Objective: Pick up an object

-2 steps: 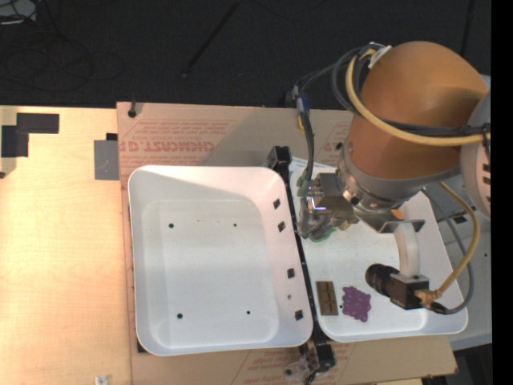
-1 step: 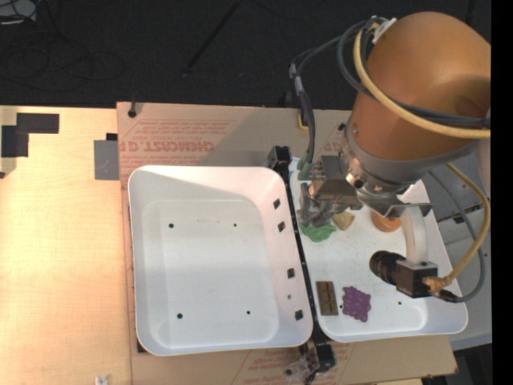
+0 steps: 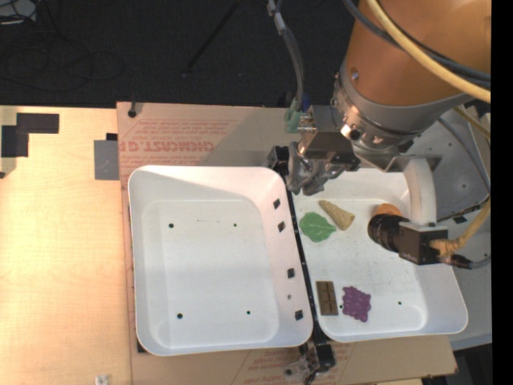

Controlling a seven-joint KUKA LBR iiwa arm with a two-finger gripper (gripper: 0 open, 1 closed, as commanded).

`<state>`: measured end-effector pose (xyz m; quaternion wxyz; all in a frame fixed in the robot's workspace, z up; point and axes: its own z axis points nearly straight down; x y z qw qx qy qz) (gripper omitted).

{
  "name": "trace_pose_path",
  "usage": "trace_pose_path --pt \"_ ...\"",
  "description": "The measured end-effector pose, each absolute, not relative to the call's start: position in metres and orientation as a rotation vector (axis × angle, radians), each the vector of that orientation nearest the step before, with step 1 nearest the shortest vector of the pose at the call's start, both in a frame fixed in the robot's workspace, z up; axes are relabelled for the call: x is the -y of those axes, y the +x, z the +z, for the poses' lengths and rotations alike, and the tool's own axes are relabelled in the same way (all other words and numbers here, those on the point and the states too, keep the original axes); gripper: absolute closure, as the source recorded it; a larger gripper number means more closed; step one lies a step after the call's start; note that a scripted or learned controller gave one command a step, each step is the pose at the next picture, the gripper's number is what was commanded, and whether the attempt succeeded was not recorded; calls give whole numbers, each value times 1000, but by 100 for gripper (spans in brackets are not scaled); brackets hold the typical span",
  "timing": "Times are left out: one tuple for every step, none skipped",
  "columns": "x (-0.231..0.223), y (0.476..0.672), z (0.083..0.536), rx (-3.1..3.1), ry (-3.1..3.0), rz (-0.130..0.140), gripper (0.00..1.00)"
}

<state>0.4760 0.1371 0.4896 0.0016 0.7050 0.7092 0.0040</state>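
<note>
Bins side by side: left bin (image 3: 204,255) bare-floored; right bin (image 3: 417,315) holding a green leaf (image 3: 317,228), tan wedge (image 3: 338,214), brown block (image 3: 326,297), purple cluster (image 3: 357,303) and an orange piece (image 3: 387,210). Gripper (image 3: 314,176) hangs above the right bin's back-left corner; whether it is parted cannot be told. Nothing appears lifted; the whole pick remains.

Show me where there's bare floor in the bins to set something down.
The left bin offers bare floor wall to wall. In the right bin, crowded items: green leaf, cone, brown block, purple piece; a free patch lies between them.
</note>
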Motion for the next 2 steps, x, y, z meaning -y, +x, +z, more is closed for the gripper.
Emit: trace_pose_path --pt "-168 498 540 -2225 2217 4 100" --pt "-213 528 536 -2226 2218 -4 100"
